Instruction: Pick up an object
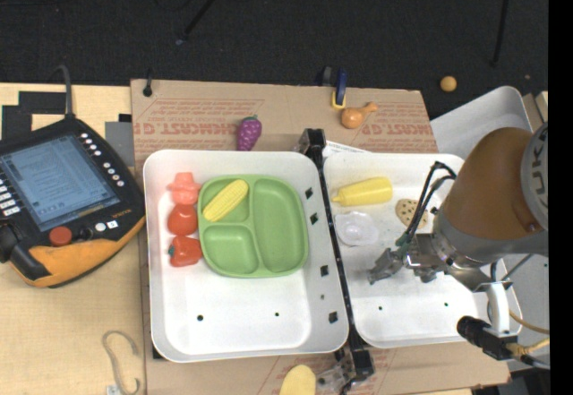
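In the right bin point(421, 322) a long yellow toy point(363, 193) lies at the back. A clear round lid-like piece point(355, 227) sits just in front of it, and a speckled tan disc point(408, 210) lies to its right, partly behind a cable. My gripper point(383, 268) is low over the right bin's floor, just right of the bin divider and in front of the clear piece. Nothing shows in it. The left bin point(242, 322) holds a green divided plate point(255, 227) with a corn cob point(223, 199), a pink toy point(183, 188) and two red toys point(182, 220).
The arm's bulky brown-orange wrist point(492, 196) covers the right bin's right side. Outside the bins lie purple grapes point(249, 132), an orange pear-shaped toy point(356, 115), an orange ball point(448, 83) and a yellow toy point(298, 380). A control pendant point(63, 196) rests at the left.
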`<state>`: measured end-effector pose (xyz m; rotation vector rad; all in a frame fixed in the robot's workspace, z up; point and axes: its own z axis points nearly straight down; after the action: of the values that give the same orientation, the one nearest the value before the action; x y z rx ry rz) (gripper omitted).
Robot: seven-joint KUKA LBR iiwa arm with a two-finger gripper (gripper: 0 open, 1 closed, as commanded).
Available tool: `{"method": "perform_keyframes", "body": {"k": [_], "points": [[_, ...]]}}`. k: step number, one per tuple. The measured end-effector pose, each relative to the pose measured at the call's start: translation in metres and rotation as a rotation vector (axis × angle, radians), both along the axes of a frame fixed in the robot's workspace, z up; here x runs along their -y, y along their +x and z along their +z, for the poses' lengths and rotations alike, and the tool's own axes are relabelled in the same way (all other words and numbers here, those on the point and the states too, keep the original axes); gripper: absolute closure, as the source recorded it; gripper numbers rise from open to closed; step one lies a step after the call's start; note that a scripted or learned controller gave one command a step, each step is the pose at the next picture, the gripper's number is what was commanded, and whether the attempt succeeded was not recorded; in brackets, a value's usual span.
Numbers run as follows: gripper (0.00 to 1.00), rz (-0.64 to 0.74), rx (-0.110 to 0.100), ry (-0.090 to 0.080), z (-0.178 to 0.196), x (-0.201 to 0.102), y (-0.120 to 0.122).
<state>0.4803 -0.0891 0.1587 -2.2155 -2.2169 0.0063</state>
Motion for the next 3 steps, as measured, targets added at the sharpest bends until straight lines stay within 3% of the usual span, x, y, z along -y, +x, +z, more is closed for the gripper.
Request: {"method": "perform_keyframes", "body": {"k": [2,3], "points": [[0.00,0.000,0.004,-0.001,-0.073,-0.003,0.003],[1.00,-0.008,0.005,-0.001,-0.061,0.000,0.003]]}}
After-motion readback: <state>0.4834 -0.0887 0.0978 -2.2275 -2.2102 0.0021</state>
